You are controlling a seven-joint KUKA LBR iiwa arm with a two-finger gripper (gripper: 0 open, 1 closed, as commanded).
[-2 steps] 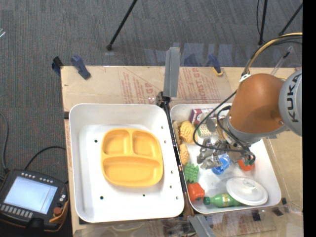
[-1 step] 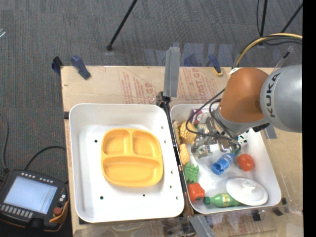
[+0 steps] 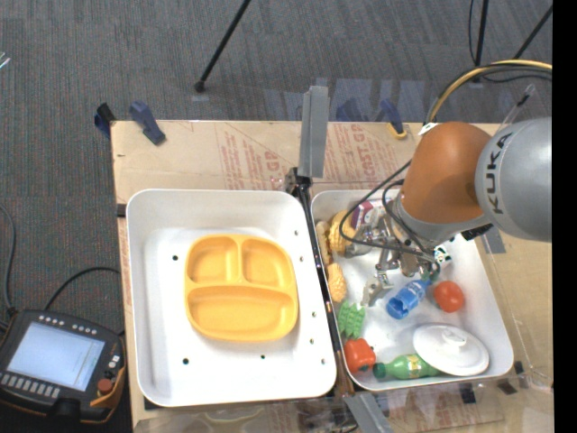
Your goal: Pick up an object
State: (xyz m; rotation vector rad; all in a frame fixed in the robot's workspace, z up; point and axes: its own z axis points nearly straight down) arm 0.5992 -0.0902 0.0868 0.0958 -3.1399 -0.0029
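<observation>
Nothing is lifted yet. The metal two-finger gripper (image 3: 386, 276) hangs right of centre, apparently open and holding nothing, just above the small blue plastic bottle (image 3: 406, 299) lying in the right white bin (image 3: 499, 318); grasp and lift remain.

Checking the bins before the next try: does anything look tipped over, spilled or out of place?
Nothing looks spilled or broken. The green bottle and blue bottle lie on their sides in the right bin, loosely jumbled with the other items. The yellow divided plate sits flat in the left bin, slightly rotated.
</observation>
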